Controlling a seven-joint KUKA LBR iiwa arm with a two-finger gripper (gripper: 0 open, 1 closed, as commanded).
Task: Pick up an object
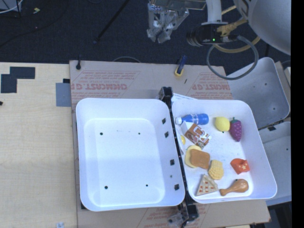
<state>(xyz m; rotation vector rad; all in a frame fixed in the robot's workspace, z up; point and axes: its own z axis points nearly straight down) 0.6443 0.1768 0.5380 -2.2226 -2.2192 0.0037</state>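
Progress: nothing is picked up yet, as far as you can judge — every item lies in the right bin (pixel 262 151), and the whole of the pick is left to do.
Gripper: you will find the gripper (pixel 162 32) high at the top of the view, over the dark floor beyond the bench and well apart from both bins; nothing sits between its fingers; whether they are spread or pressed together, I cannot tell — the metal there is a blurred tangle.
Left bin: the left bin (pixel 85 127) has bare white walls and floor with a few dark dots.
Candidates, back row: a small bottle (pixel 195 119) with a blue body lying on its side near the divider; a yellow lemon (pixel 222 124) just beside a purple bunch of grapes (pixel 236 129).
Candidates, middle: a brown-and-white wrapped snack (pixel 197 136) under the bottle; a toast slice (pixel 198 158) on a pale round piece; a yellow corn cob (pixel 216 169) touching its corner; a red pepper piece (pixel 240 166) standing apart at the right.
Candidates, front row: a pizza wedge (pixel 206 186) and a chicken drumstick (pixel 234 187) near the front wall.
Your likely pick: the pepper piece or the drumstick looks the easiest, since each has free space round it; the toast and corn are crowded together.
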